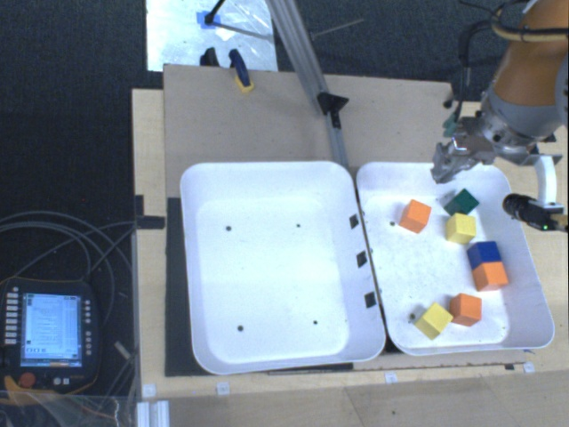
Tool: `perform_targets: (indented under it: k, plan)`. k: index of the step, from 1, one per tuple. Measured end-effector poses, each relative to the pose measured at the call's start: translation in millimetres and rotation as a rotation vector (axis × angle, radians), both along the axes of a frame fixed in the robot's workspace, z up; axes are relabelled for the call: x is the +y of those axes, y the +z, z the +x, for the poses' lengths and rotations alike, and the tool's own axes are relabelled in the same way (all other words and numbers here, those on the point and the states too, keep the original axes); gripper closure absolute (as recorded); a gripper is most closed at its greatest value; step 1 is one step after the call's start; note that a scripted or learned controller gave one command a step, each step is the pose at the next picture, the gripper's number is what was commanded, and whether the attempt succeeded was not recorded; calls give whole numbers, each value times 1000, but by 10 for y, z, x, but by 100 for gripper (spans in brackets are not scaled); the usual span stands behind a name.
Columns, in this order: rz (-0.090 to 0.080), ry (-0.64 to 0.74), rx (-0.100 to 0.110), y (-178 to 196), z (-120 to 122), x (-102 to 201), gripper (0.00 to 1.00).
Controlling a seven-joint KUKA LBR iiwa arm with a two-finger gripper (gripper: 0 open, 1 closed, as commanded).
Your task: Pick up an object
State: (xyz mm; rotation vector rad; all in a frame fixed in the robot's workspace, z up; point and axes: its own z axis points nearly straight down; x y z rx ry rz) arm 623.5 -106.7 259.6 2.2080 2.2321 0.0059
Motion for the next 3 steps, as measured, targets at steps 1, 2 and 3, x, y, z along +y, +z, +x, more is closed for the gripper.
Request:
perform_targets:
  k: [1, 2, 3]
  plan:
    - [0, 1, -1, 44, 146, 590, 100]
    - [0, 0, 0, -17, 299, 1152, 100]
    - [1, 0, 4, -174, 270, 1707, 100]
